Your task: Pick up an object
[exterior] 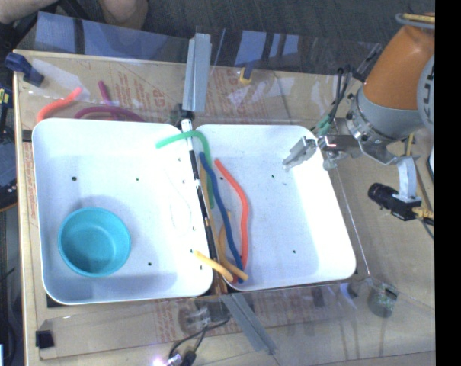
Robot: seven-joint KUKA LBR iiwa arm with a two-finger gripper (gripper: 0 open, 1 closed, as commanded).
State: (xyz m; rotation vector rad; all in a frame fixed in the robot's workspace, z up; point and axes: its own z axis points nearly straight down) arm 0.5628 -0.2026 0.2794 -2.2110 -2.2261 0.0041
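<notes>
I'm hovering the end effector (299, 152), fingers spread and pinching nothing, at the right white bin's (321, 258) one o'clock; bendy red rubber strip (238, 202) lying at nine, likely target.

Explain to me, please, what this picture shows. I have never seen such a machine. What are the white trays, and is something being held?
One camera looks down at a slant on a bench. The grey and orange machine on the right is a robot arm. Its tool hangs above the right white bin and holds nothing. Along that bin's left side lie flexible strips: a red one, a blue one and a yellow one. The left bin holds a blue bowl.
</notes>
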